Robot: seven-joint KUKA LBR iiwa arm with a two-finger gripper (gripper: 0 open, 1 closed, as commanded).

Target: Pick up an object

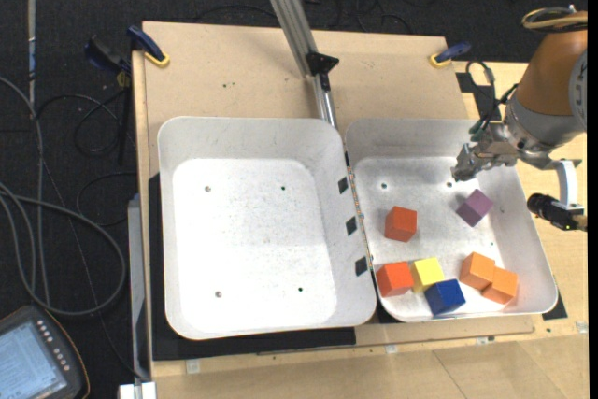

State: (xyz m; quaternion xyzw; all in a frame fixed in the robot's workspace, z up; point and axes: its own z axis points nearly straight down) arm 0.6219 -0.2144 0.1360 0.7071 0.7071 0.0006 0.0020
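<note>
The right bin (pixel 411 149) holds several blocks. A purple block (pixel 474 207) lies near its right side. A red-orange block (pixel 401 223) sits in the middle. Along the front lie another red-orange block (pixel 394 277), a yellow block (pixel 428 271), a blue block (pixel 445 295) and two orange blocks (pixel 480 269) (pixel 501 284). My gripper (pixel 464 168) hangs over the right bin's back right part, just above and left of the purple block. Nothing shows between its fingers.
The left bin (pixel 248 220) sits beside the right one on the wooden bench (pixel 234 70). A metal pole (pixel 290 5) slants in from the top to the gap between the bins. Clamps (pixel 148 47) (pixel 450 53) sit at the bench's back corners.
</note>
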